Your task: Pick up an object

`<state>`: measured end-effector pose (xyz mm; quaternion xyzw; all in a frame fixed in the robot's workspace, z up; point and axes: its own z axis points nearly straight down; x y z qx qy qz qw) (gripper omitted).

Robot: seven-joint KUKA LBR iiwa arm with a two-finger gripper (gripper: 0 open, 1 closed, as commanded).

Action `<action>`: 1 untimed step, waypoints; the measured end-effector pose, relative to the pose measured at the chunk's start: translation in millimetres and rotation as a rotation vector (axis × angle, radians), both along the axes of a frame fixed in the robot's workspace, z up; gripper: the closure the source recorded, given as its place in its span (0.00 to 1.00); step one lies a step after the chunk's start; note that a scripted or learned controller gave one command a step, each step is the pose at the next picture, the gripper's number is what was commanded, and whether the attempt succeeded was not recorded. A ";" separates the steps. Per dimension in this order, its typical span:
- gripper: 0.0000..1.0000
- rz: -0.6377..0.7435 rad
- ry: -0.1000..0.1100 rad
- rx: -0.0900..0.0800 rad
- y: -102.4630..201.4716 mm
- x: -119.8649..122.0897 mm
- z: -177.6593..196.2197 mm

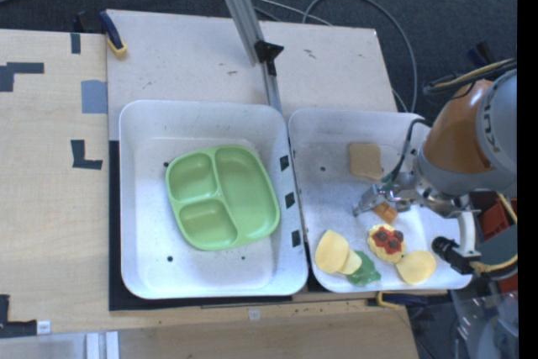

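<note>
In the right bin (336, 130), the hand (380, 204) hovers low over an orange piece (386, 213), poised to grasp; its opening cannot be told.

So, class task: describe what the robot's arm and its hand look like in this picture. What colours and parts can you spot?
The arm is bulky and rounded, grey, with a broad orange band above the wrist. Below that sits a grey wrist housing, and the hand is small, metallic and silvery. A thin dark cable runs along the wrist, and a black fitting sticks out beneath the arm.
</note>
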<state>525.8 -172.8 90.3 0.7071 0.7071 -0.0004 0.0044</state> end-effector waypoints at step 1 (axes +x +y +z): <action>1.00 0.001 -0.002 0.001 0.5 1.1 12.5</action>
